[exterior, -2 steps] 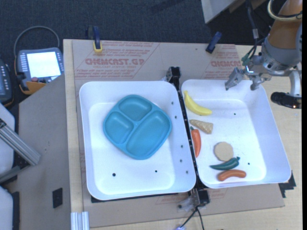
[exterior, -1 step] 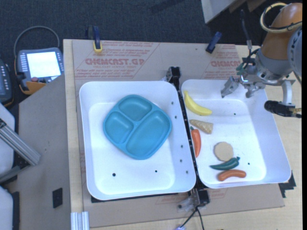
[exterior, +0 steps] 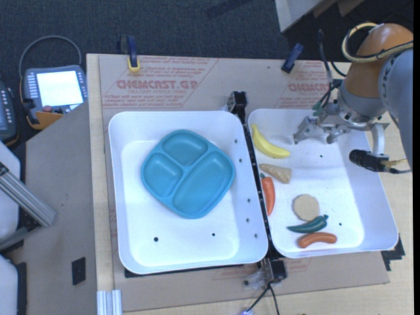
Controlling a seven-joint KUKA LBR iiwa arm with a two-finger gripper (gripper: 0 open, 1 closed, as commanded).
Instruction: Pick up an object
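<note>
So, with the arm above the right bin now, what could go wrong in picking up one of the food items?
1. The carrot lies against the right bin's left wall, so the gripper may hit the wall.
2. The green pepper touches the sausage and lies close to the cookie; a grasp there may push or catch a neighbour.
3. The banana is curved and may slip away.
</note>
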